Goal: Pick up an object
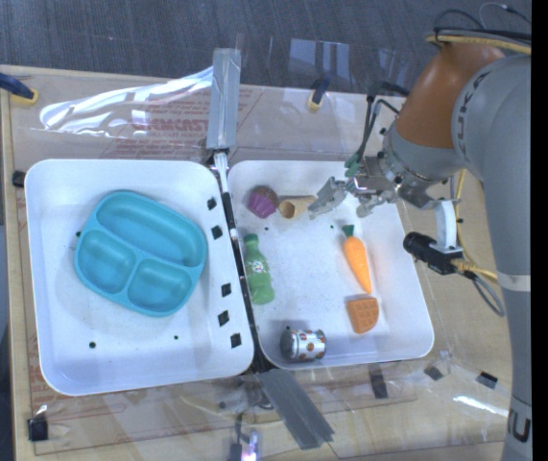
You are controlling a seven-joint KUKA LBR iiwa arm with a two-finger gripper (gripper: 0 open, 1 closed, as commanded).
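Hovering over the right shallow white bin's [417, 286] far edge, the two-finger metal gripper [343, 196] holds nothing, fingers spread apart.
Orange plastic carrot [356, 261] lies at its 6 o'clock, near the bin's right wall; purple round toy [262, 201] at 9 o'clock; bare floor lies between carrot and green bottle [257, 270].

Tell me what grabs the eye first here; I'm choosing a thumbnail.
The bright blue divided plate in the left bin stands out most. Next comes the orange carrot in the right bin, with the arm's hand poised at that bin's far edge.
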